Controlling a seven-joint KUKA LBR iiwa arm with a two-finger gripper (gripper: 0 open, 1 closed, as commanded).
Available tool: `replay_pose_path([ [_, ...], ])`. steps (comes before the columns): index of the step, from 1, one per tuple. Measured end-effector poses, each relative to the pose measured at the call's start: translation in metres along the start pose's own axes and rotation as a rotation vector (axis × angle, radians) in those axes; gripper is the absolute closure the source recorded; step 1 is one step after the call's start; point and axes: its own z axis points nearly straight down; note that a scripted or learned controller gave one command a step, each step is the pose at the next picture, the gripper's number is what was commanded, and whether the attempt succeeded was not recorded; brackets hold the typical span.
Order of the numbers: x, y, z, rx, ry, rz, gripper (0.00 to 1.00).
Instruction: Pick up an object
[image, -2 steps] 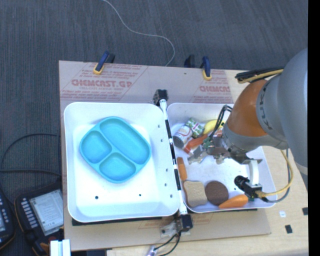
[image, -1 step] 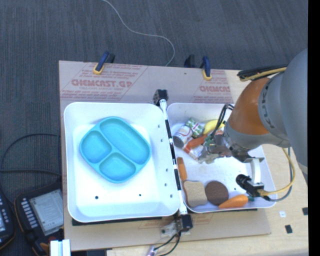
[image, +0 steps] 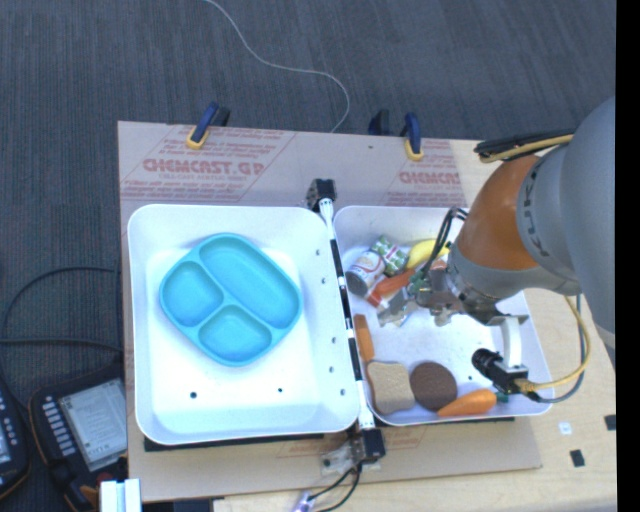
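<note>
My gripper (image: 405, 305) hangs low over the middle of the right bin (image: 535, 345), under the grey and orange arm. Just up and left of it lie a small white and red can (image: 365, 264), a green piece (image: 392, 252) and an orange carrot-like stick (image: 390, 285). A yellow piece (image: 424, 250) shows behind the wrist. Along the bin's front edge sit a tan bread slice (image: 389, 385), a round brown cookie (image: 433, 383) and an orange carrot (image: 466, 403). An orange sausage shape (image: 364, 338) lies by the left wall. Nothing is seen held.
The left bin (image: 160, 400) holds a blue divided plate (image: 230, 297). A black clip (image: 321, 192) sits on the divider between the bins. Blue clamps (image: 205, 124) hold the board's far edge. A pendant (image: 85, 425) lies off the bench at lower left.
</note>
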Motion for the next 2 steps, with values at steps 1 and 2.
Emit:
replay_pose_path([
  [1, 0.003, -0.044, 0.028, -0.008, 0.001, -0.001, 0.00],
  [2, 0.002, -0.043, 0.018, -0.009, 0.001, -0.001, 1.00],
])
